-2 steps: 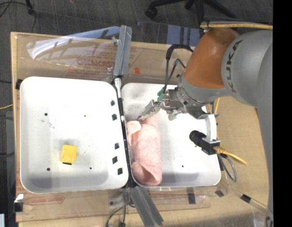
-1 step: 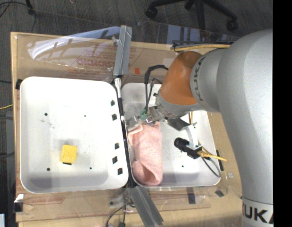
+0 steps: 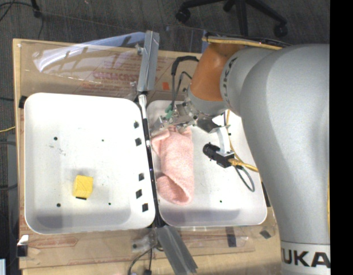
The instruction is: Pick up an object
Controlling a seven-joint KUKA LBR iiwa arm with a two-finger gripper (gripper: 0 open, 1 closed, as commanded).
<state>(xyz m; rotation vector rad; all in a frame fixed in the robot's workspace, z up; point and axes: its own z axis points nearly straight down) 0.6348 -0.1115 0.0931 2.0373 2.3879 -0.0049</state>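
The arm (image 3: pixel 285 130) is a chunky, rounded light-grey shell with a glossy orange band (image 3: pixel 207 76) up by the wrist. White "UKA" lettering (image 3: pixel 305 259) shows on a darker grey part at the bottom. Thin black cables (image 3: pixel 185 67) loop around the wrist, plus a yellow wire (image 3: pixel 245 165).

The gripper (image 3: pixel 175 119) sits buried at the top of the pink towel (image 3: pixel 175 164), fingers too small to read. The arm (image 3: pixel 279 130) blocks the right bin's (image 3: pixel 222 211) far right side. An office chair (image 3: pixel 239 4) runs off the top edge.
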